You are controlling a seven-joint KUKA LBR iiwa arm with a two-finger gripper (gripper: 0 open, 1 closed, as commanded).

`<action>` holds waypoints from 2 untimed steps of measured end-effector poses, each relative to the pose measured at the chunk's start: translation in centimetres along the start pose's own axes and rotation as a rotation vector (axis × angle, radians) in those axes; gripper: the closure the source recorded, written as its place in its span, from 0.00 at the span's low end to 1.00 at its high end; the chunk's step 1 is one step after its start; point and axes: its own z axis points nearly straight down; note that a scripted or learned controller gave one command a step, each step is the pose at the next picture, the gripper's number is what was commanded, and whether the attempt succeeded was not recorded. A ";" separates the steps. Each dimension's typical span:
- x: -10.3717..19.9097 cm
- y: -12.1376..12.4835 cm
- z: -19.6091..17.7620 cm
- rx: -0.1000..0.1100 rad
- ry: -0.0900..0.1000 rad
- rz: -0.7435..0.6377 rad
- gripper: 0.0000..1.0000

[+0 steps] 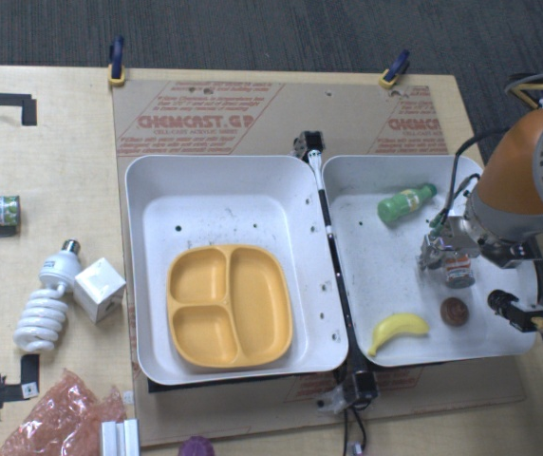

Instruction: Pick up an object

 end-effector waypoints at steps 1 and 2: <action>-5.3 9.0 -2.3 -0.001 0.000 -0.002 1.00; -5.1 9.0 -2.3 -0.001 0.003 -0.003 0.00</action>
